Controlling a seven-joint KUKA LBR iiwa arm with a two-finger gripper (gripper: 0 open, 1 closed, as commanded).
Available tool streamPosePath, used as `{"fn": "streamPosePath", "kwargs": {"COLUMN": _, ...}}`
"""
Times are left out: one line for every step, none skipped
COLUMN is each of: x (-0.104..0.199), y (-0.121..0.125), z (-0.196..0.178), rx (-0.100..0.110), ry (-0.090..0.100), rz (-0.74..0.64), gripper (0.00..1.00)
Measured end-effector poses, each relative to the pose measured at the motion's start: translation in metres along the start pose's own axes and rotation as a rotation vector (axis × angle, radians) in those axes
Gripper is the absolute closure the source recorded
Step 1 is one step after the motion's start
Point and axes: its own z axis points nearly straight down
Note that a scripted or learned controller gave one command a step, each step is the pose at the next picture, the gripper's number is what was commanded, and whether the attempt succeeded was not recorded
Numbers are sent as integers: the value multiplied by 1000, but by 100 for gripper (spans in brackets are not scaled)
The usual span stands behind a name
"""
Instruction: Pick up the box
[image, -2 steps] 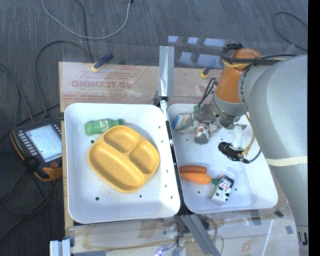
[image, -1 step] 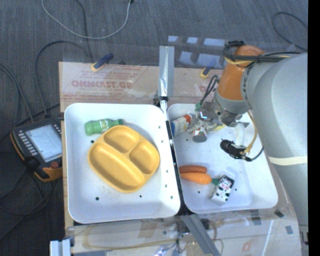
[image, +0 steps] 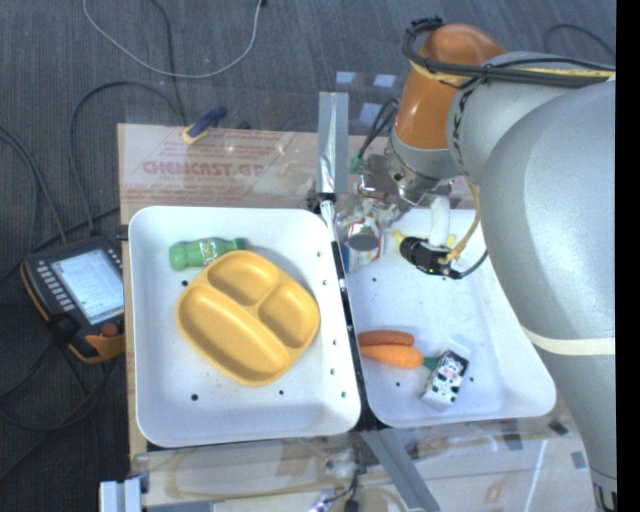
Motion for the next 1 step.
{"fn": "streamPosePath", "kwargs": {"x": 93, "y": -111, "z": -11, "rx": 4, "ry": 2, "rz": -44, "gripper": 100}}
